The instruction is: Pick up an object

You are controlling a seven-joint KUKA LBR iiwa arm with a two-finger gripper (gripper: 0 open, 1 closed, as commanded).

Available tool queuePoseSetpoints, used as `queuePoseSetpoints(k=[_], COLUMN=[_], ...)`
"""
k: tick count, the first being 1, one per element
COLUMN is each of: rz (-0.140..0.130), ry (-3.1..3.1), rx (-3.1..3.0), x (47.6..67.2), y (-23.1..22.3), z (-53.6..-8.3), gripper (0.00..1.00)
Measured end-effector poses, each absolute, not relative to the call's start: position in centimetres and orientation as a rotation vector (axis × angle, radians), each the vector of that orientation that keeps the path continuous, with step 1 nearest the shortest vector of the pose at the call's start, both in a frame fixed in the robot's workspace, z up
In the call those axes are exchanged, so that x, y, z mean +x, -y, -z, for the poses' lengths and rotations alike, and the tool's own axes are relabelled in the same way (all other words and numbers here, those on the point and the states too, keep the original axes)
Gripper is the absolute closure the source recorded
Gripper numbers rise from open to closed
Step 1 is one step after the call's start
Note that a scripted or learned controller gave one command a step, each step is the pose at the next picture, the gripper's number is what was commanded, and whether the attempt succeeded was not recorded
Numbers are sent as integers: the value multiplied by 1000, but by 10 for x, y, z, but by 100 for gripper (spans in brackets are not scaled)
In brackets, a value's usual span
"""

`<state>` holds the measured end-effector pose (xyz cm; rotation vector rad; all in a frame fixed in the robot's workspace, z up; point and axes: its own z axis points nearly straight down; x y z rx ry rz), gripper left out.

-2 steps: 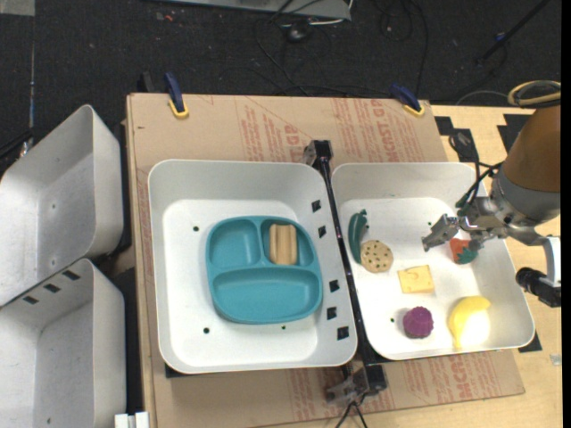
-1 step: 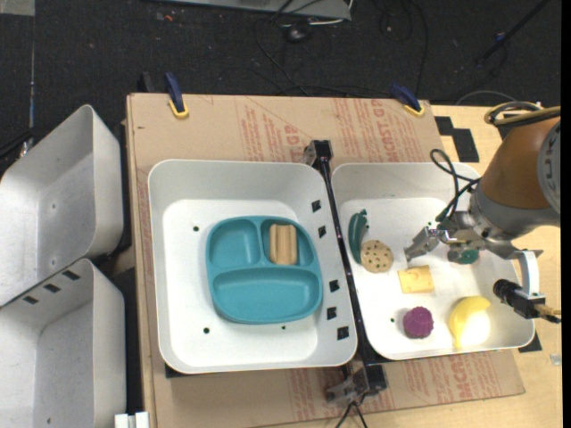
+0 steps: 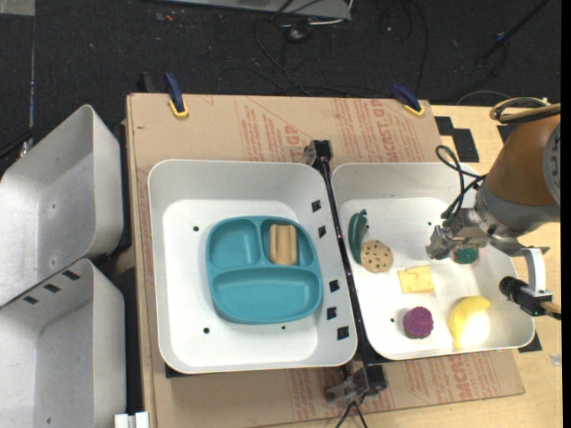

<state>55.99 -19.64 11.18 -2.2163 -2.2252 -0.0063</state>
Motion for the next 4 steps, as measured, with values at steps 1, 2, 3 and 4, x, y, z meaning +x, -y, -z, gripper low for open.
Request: queuePoseSetpoints(k=[1,2,3,4], rz=[5,4,4,-1], ry=[2230,2230,2230,2227], rx=[-2222,-2223,-2222,-2214], x=[565,562,564,560], y=[192,198,198,142], z=[-174,-235,-281,-278], gripper=[100,100,100,100])
